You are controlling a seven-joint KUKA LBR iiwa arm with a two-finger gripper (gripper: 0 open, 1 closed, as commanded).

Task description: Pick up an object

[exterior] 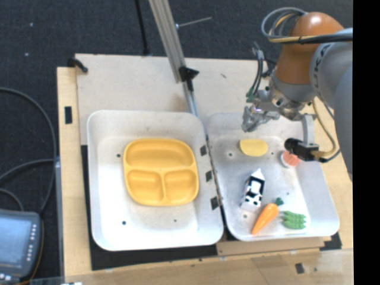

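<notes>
Hand (254,119), grip state indiscernible, is poised over the yellow disc (253,147) near the right bin's (314,189) far edge; nothing is lifted yet.

Grey arm (335,64) with an orange band (306,43), looped grey cables (279,22), and metallic gripper (254,119).

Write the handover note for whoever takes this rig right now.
Hand: above the right bin's far edge, just beyond the yellow oval piece; nothing seen between its fingers.
Right bin: yellow oval piece, black-and-white carton, toy carrot, green toy, pinkish piece at the right wall.
Left bin: yellow divided tray.
Done: nothing picked.
Left: grasp and lift one object.
</notes>
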